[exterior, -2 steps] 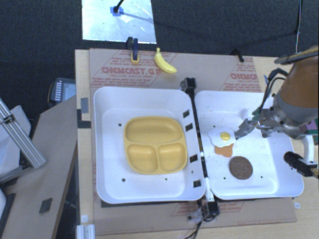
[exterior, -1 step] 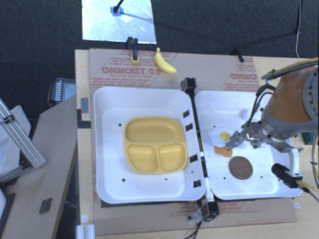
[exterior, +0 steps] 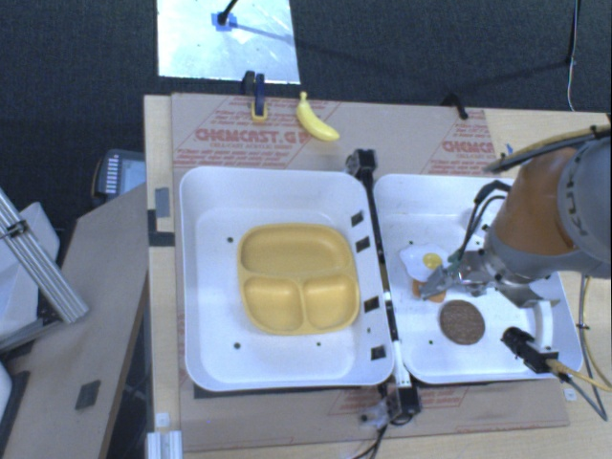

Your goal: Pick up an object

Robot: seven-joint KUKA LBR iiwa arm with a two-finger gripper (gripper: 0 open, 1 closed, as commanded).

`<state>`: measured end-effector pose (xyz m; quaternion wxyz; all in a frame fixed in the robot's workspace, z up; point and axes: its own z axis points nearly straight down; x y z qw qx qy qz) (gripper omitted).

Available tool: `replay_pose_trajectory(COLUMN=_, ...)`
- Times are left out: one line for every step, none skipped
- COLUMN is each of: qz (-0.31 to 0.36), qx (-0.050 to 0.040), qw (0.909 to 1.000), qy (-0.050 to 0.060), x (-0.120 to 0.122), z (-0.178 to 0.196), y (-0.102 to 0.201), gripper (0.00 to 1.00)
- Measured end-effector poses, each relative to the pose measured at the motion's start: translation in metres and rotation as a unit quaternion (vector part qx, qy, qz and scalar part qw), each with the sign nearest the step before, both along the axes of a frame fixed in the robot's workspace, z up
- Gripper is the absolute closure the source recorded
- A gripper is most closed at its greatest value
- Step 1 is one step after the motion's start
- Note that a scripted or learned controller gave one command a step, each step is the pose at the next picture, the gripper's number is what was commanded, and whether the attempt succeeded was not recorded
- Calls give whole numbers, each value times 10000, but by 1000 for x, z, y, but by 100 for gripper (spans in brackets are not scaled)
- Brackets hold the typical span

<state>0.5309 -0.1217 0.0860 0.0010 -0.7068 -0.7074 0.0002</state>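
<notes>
In the right bin (exterior: 411, 204) a white fried-egg toy with a yellow yolk (exterior: 424, 259) lies near the middle. A brown round disc (exterior: 462, 321) lies just in front of it. My gripper (exterior: 435, 285) is low in that bin, between the egg and the disc, right at the egg's near edge. A small orange piece (exterior: 437, 297) shows under the gripper, partly hidden by it. The grey arm with its orange band (exterior: 535, 208) comes in from the right over the bin.
The left bin (exterior: 206, 256) holds a yellow three-compartment plate (exterior: 292, 277). A black divider with clips (exterior: 375, 256) runs between the bins. A toy banana (exterior: 316, 120) and a yellow clamp (exterior: 257, 98) lie on the board behind the bins.
</notes>
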Motion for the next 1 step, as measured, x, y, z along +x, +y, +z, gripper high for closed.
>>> replay_pose_trajectory(qz=6, qx=-1, qw=10000, qy=-27, x=2, z=14, y=0, gripper=100)
